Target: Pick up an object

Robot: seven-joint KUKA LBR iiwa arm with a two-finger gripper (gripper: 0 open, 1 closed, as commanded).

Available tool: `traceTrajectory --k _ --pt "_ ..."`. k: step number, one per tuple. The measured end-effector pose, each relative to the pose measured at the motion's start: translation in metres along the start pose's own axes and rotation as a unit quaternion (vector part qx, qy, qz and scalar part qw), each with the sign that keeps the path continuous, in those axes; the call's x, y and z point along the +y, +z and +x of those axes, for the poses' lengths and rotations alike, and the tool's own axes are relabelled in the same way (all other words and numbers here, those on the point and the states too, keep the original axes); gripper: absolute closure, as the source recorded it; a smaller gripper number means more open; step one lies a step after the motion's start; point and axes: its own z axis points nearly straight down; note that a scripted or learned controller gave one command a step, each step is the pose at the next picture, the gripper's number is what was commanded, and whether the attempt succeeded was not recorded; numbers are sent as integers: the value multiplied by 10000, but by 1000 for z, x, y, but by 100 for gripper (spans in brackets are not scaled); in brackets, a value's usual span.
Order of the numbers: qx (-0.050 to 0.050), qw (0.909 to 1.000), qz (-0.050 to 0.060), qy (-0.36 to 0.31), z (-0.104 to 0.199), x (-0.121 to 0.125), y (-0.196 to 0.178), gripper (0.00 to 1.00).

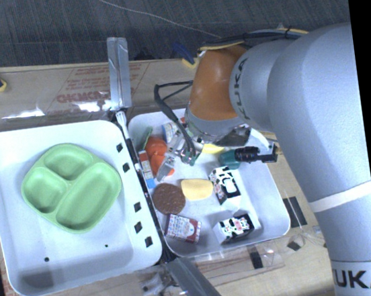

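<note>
Gripper (173,154) hung low in right bin (271,224), beside orange toy (156,148) | fingers: could not be told | brown disc (168,197), yellow piece (197,189) below | green plate (72,186) in left bin (25,266)

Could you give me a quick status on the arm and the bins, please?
Pincer low in right bin, beside orange item; nothing visibly held. Round brown piece, yellow piece, cow-print cartons crowd close.
</note>
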Motion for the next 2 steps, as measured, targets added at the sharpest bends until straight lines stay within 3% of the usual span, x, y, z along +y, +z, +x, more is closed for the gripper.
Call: traceTrajectory --k 1,2 --pt "16 10000 15 -26 1 0 -8 100" --pt "7 9890 -3 1476 50 57 -100 100"
